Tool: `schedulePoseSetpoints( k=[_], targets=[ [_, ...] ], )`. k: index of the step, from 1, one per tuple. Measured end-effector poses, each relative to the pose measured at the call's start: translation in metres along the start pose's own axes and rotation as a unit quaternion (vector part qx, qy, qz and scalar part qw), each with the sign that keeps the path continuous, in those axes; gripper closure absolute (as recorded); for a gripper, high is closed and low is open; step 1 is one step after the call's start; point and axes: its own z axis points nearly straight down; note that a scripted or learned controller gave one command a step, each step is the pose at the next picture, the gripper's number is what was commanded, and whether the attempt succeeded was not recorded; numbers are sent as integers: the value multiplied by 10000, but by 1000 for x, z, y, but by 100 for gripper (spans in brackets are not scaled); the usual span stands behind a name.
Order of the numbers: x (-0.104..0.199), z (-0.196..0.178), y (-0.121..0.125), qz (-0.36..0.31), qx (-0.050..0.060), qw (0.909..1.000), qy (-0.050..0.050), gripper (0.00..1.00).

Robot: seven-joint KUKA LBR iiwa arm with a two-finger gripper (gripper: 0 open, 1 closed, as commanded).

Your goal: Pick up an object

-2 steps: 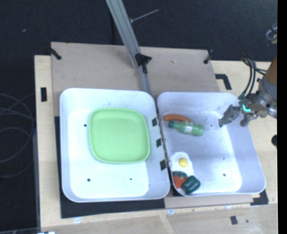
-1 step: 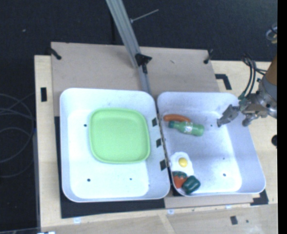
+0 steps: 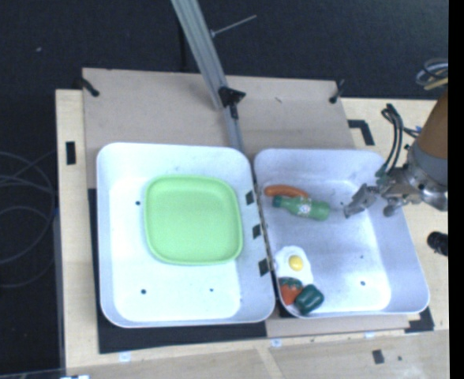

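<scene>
in the right bin (image 3: 374,283): a green bottle (image 3: 301,207) lying on its side, touching an orange carrot-shaped piece (image 3: 285,190) behind it. front-left corner holds a white fried-egg toy (image 3: 293,260), with a red piece (image 3: 289,290) and a dark green piece (image 3: 309,298) just beside it. left bin (image 3: 121,235) carries a smooth, rounded-square light green plate (image 3: 193,219). end effector (image 3: 368,198) over the right bin's right side, fingers slightly apart, nothing between them, clear of the bottle.

My arm (image 3: 435,144) is grey with an orange band above the wrist. Black cables (image 3: 394,136) loop beside that band. My end effector (image 3: 360,203) is grey metal, slim and angular, on a bulkier grey wrist block.
</scene>
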Motion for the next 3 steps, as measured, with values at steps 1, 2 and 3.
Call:
schedulePoseSetpoints(
  k=[1, 2, 3],
  targets=[
    [-2, 42, 0, -2, -4, 10000, -1, 0],
    [-2, 84, 0, -3, -9, 10000, -3, 0],
    [-3, 72, 1, 1, -34, 10000, -5, 100]
  ],
)
